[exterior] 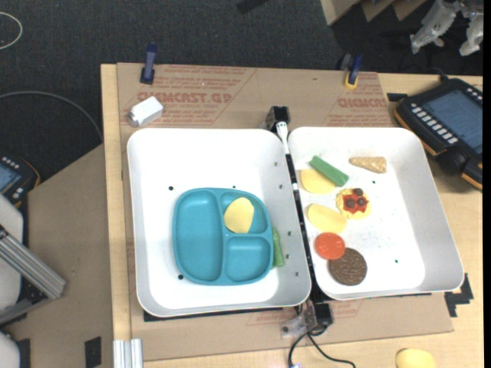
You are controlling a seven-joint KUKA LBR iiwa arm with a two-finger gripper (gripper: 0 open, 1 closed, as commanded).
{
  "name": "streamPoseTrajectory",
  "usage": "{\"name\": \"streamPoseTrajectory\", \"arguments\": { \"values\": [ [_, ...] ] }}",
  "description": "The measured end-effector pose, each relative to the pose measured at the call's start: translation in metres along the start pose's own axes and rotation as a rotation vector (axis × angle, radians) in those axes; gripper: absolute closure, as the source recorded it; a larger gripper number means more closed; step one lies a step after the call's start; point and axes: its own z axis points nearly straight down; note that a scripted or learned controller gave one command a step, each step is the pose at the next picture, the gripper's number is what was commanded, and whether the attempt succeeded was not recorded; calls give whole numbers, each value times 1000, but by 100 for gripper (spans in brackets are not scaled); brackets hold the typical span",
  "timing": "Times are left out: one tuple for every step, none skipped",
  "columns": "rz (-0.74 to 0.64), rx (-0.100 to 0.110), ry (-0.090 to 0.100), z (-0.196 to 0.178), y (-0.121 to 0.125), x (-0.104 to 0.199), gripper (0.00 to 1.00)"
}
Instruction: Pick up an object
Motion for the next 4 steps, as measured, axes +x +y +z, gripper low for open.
{"name": "streamPoseTrajectory", "arguments": {
  "values": [
    [-10,-11,2,-26,1,161,0],
    [-3,7,0,94,-13,241,0],
    [16,-15,-6,13,1,114,0],
    [5,-12,-3,7,1,122,100]
  ]
}}
